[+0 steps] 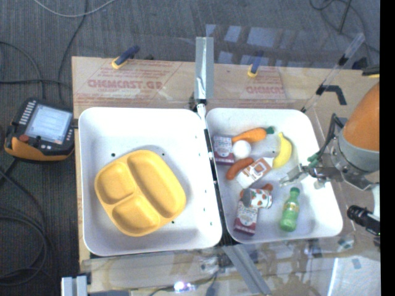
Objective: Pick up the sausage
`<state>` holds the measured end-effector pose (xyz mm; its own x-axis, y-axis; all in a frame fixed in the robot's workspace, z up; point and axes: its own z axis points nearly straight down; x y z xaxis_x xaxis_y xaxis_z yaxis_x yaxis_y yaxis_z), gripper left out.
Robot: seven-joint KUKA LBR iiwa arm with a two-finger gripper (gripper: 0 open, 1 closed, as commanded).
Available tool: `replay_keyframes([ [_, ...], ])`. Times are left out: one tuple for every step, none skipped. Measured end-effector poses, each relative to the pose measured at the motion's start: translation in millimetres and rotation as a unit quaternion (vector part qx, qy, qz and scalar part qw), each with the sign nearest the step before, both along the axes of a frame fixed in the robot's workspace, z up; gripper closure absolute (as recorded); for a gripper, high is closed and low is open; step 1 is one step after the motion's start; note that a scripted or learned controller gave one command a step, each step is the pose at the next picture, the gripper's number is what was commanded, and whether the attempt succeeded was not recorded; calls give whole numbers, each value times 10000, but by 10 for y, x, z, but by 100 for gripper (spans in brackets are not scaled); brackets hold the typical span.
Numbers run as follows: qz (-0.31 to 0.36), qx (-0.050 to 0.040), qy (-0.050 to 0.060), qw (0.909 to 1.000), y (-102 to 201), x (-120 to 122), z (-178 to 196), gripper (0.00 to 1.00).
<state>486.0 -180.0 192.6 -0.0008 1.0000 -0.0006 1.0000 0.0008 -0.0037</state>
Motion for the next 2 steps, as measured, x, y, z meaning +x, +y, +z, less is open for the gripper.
replay_keyframes([
  [-595, 2, 4, 9982, 943, 590, -104, 0],
  [-673, -40, -224, 9975, 841, 882, -740, 0],
])
